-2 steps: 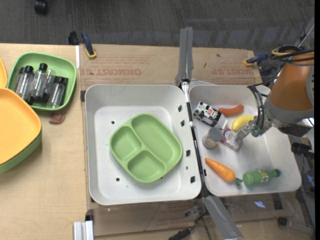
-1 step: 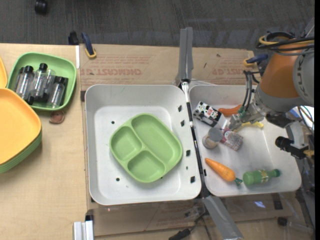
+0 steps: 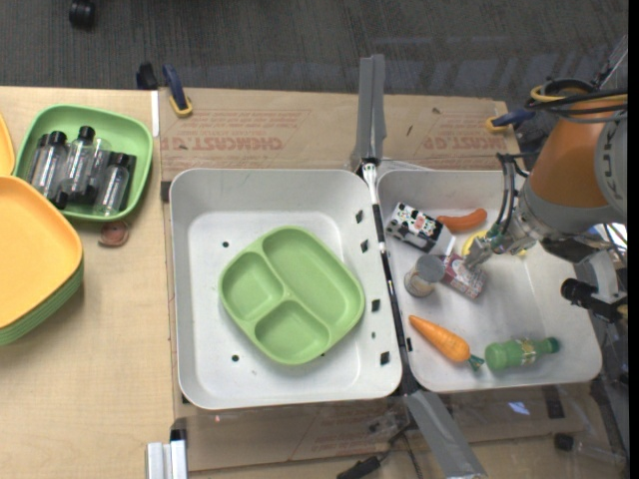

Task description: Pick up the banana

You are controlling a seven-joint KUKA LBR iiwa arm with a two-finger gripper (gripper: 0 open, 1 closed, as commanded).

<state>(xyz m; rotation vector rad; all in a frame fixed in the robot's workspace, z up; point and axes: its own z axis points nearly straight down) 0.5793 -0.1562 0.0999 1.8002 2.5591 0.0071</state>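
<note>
Item: small yellow banana (image 3: 493, 236), beneath my gripper (image 3: 486, 248), whose state I cannot tell. Light, soft, likely slippery; I'd grasp mid-body.

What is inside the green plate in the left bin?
The green divided plate sits in the left bin, and its three compartments show bare green. The bin floor under the plate is covered, so anything there cannot be seen.

Bright, even overhead light; the white bins (image 3: 190, 297) glare slightly, shadows beneath them fall soft, and the focus is mildly soft throughout.
</note>
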